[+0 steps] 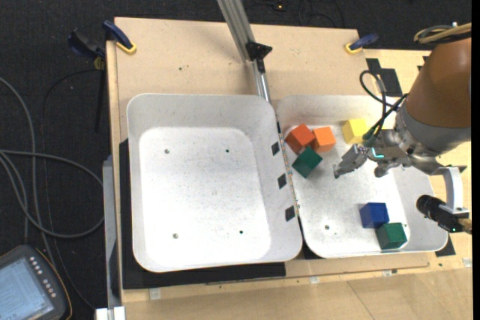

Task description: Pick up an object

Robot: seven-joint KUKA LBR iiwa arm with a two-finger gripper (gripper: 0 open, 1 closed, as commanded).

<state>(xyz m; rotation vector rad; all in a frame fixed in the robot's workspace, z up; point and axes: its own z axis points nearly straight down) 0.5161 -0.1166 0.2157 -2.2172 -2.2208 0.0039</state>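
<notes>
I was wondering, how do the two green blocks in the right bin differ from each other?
The upper green block touches the red-orange block near the bins' divider; the lower green block sits by the blue block near the front corner. The upper one is turned diamond-wise, the lower squarer. Both are similar-sized cubes.

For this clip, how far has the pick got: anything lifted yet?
Done: the gripper has reached the right white bin and hangs among the blocks. In hand: nothing visible between its fingers. The red-orange cube, orange cube, yellow cube, dark green cube, blue cube and second green cube all rest on the bin floor. Left: the grasp and the lift.
</notes>
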